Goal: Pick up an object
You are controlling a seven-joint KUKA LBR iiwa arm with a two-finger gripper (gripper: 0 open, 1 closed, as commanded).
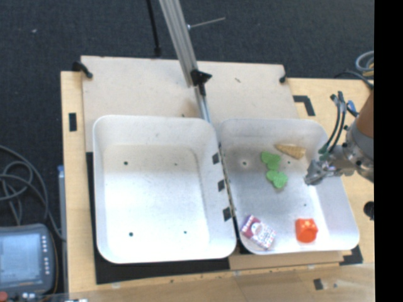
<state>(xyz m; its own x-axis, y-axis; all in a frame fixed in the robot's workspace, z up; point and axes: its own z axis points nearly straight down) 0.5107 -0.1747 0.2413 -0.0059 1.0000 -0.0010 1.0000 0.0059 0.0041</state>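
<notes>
Camera view, looking down at a slant on two white bins side by side. Gripper (313, 173) reaching in from the right over the right bin (334, 228), low near its right wall; open or closed, cannot tell. Nothing visibly held. In that bin: two green pieces (273, 170) near the middle, just left of the gripper and apart from it; a tan piece (291, 150) toward the back; an orange block (306, 230) near the front; a small red-and-white packet (259, 232) at the front left corner. Left bin (157, 187) beside it, rims touching.
</notes>
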